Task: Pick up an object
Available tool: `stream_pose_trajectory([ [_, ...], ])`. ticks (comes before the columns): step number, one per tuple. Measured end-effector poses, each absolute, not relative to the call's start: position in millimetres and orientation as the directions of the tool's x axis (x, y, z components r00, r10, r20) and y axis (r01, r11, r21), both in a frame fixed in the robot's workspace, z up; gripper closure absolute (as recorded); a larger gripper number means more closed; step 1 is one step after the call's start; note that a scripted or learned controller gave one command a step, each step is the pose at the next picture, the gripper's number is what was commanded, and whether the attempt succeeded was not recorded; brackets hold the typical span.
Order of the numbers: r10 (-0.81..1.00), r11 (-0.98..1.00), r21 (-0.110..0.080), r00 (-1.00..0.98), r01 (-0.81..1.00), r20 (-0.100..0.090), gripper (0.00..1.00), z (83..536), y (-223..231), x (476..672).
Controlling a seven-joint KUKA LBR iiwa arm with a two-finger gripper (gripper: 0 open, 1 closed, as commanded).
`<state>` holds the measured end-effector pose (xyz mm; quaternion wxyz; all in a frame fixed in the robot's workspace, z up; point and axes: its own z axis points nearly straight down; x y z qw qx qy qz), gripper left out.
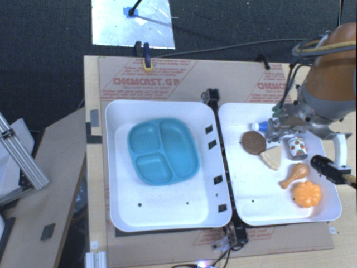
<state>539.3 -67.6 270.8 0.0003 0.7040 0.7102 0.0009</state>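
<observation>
The robot's tool (277, 128), its opening impossible to judge, hovers in the right bin (245, 205), with a brown cookie (254, 143) just to its left, nearly touching.

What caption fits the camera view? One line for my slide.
Gripper low over the right bin, beside brown disc; blue tray in the left bin.

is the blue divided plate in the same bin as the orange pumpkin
No, the blue plate lies in the left bin; the pumpkin in the right bin.

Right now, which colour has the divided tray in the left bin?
Light blue divided tray, clearest in the camera view.
</observation>
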Motion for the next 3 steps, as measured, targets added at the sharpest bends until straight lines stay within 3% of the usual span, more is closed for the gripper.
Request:
stream_pose_trajectory([
  [1,1.0,0.008,0.001,-0.008,1.0,0.001,1.0,254.4,-19.6,524.0],
  [2,1.0,0.009,0.001,-0.009,1.0,0.001,1.0,248.2,28.1,528.3],
  [3,1.0,0.009,0.0,-0.009,1.0,0.002,1.0,230.0,86.6,516.4],
])
